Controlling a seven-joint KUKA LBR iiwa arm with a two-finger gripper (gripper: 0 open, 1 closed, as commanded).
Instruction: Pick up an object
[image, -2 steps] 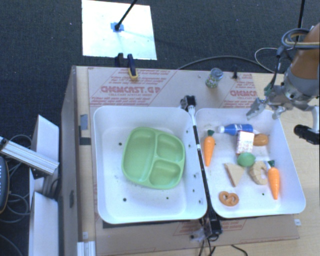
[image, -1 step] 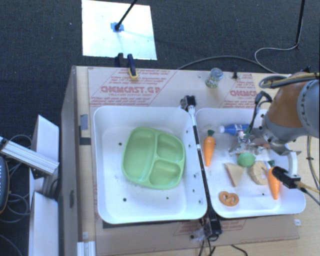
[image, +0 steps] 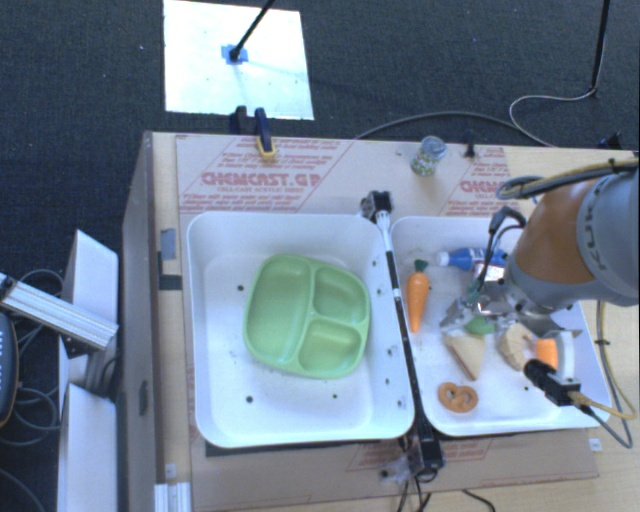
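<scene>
Two shallow white bins sit side by side on the bench, seen from the one camera above. In the left bin (image: 220, 300) lies a pale green divided plate (image: 307, 315), roughly in the middle, with three compartments facing up. The right bin (image: 500, 420) holds the small things: a toy carrot (image: 417, 296) near its left wall, pointing toward the near side; a blue and white piece (image: 462, 258) farther back; a pretzel (image: 459, 398) at the near side; a pale wedge (perhaps a slice of bread or cheese) (image: 467, 352) just beyond the pretzel; a green item (image: 480, 325) touching the wedge's far edge; and, to the right, a cream-coloured piece with an orange one (image: 546, 352) beside it.

One arm reaches in from the right, its orange band above the right bin. The gripper (image: 468, 312) is down among the objects, right at the green item and between the carrot and the cream piece. Whether its jaws are open or closed I cannot tell; the wrist and clutter hide them.

On the board behind the bins stands a small jar (image: 430, 155).
</scene>
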